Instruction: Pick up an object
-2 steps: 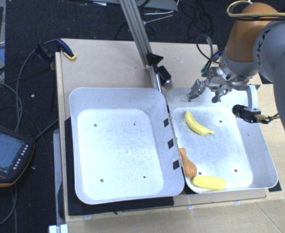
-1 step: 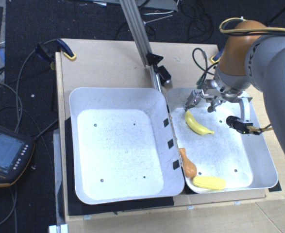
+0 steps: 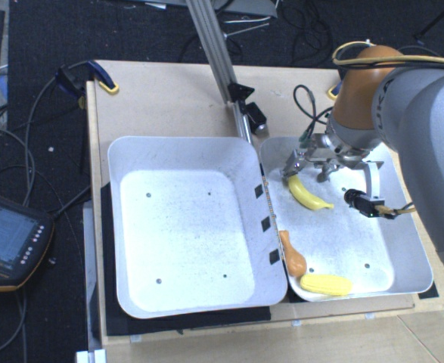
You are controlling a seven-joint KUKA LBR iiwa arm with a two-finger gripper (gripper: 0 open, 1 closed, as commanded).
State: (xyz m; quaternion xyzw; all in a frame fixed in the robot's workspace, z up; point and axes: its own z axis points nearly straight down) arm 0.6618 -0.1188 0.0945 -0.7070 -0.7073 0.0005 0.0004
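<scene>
Lemon [image 3: 326, 283]: lying at the right bin's [image 3: 403, 271] six o'clock, beside an orange gourd [image 3: 292, 258].
Banana [image 3: 308, 194]: sitting at ten o'clock, under the gripper [image 3: 309, 166].
Grip: can't tell (fingers hidden).
Risk: curved banana is likely rolling away from an off-centre pinch.

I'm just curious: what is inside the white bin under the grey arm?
In the shallow white right-hand bin lie a curved yellow banana, an orange pear-shaped toy and a yellow oblong piece. The grey arm covers the bin's far corner.
</scene>
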